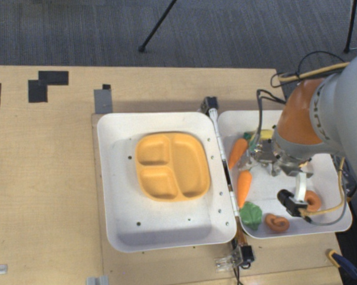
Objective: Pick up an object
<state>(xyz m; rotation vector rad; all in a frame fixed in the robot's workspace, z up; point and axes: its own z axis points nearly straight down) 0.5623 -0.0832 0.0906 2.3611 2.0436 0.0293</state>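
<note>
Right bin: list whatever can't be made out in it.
- Green and yellow thing at the far wall: camera view, mostly hidden by the arm.
- Right bin, its far right corner: covered by the arm.
- Brown thing near the front wall: too small to identify.

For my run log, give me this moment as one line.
gripper: over right bin, beside upper carrot | left bin: yellow divided plate | held: nothing seen

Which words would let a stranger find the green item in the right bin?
Start at the right white bin, the one where the arm reaches in. Go to its near left corner, just below the lower carrot. There lies the lumpy green item; the carrot above it and the ring beside it are orange.
</note>
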